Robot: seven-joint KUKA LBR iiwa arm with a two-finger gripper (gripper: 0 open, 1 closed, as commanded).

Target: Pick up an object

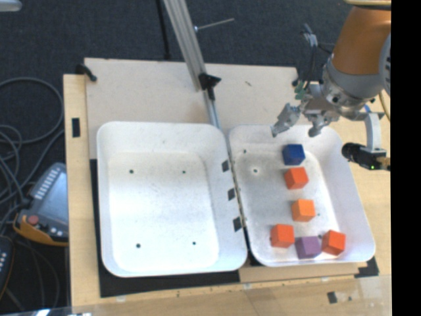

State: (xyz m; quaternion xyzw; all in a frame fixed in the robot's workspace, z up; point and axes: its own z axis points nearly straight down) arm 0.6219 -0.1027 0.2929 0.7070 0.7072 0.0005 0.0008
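Note:
My gripper [299, 126] hangs open over the far end of the right bin [348, 183], its two fingers spread apart with nothing between them. Just below and in front of it sits a blue cube [293, 154]. Further toward the near edge lie an orange-red cube [296, 178], a lighter orange cube [303, 210], another orange-red cube [282, 235], a purple cube [308, 247] and one more orange-red cube [333, 242].
The left bin [164, 196] stands beside the right one. A slanted aluminium post [187, 38] rises from the bench behind the bins. Cables and a handheld pendant [43, 203] lie off the bench at the left.

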